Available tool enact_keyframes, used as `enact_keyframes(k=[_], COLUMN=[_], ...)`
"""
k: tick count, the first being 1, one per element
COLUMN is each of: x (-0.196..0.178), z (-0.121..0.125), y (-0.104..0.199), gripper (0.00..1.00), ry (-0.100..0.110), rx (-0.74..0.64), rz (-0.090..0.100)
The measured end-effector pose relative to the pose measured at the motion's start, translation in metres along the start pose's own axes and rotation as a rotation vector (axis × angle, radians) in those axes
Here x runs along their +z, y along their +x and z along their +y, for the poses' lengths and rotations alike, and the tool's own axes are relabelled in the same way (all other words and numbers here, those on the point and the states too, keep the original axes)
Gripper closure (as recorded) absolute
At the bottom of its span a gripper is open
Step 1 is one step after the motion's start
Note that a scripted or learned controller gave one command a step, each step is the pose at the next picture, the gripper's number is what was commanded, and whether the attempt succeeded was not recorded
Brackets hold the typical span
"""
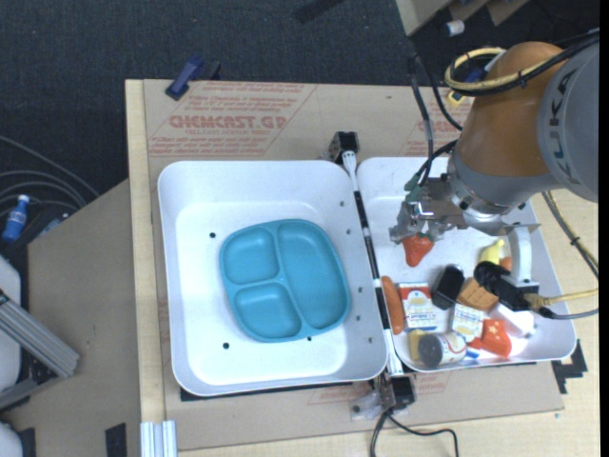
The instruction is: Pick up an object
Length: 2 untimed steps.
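**A small red toy hangs right at the fingers**

The grey and orange arm (514,112) reaches in over the right bin (381,184). Its fingers (417,228) point down, and a small red-orange toy (417,250) sits right under their tips. It looks pinched between them, so I think the fingers are closed on it, but the tips are dark and small and I am not fully sure.

Why there? The toy is off by itself at the top of the pile, so it is an easy one to pinch without bumping others.

Below the fingers lies a crowd of things: a small food box (419,307), a black piece (447,286), a yellow piece (492,252) and another red toy (495,336). They lie close together, so going down is tight.

The wall between the bins (362,227) is just beside the fingers. Past it, the left bin (190,255) holds a blue tray (284,279) with lots of white floor around it. Going straight up looks like the safest way out.
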State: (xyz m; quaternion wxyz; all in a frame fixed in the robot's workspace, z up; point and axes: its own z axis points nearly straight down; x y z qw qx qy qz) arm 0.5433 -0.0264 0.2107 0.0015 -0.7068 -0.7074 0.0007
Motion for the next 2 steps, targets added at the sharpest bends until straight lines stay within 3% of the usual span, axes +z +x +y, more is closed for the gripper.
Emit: enact_keyframes(k=[1,2], x=[0.013,-0.066], z=[-0.065,0.035], y=[0.098,0.075], gripper=[1.0,1.0], ry=[0.001,-0.004], rx=[-0.001,0.001], rz=[0.0,-0.001])
